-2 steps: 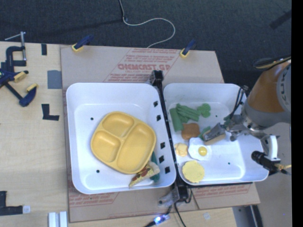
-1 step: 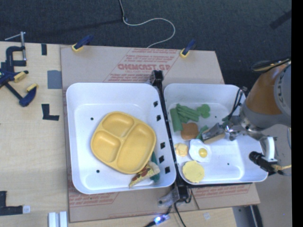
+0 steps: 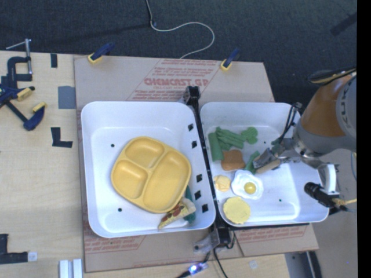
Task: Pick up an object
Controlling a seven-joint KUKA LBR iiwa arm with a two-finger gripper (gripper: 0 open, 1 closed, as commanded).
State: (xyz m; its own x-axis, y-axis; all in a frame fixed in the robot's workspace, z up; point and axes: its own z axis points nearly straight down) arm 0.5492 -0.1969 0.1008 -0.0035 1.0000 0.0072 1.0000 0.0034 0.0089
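Observation:
The right bin (image 3: 290, 210) holds several toy foods: green vegetable pieces (image 3: 229, 139), a brown piece (image 3: 233, 159), a fried egg (image 3: 247, 186), a small pale yellow piece (image 3: 222, 183) and a round yellow piece (image 3: 236, 210). My gripper (image 3: 264, 161) reaches in from the right and sits low in this bin, just right of the brown piece and above the egg. A small green piece (image 3: 253, 158) lies at its tips. In the left bin (image 3: 98, 155) rests a yellow divided plate (image 3: 152, 174), with a pizza slice (image 3: 177, 214) at its lower right edge.
The bins stand side by side on a cardboard sheet (image 3: 174, 80) held by yellow and blue clamps (image 3: 99, 52). A white cable (image 3: 185, 30) loops over the dark floor behind. More clamps (image 3: 17, 91) lie on the wooden bench at the left.

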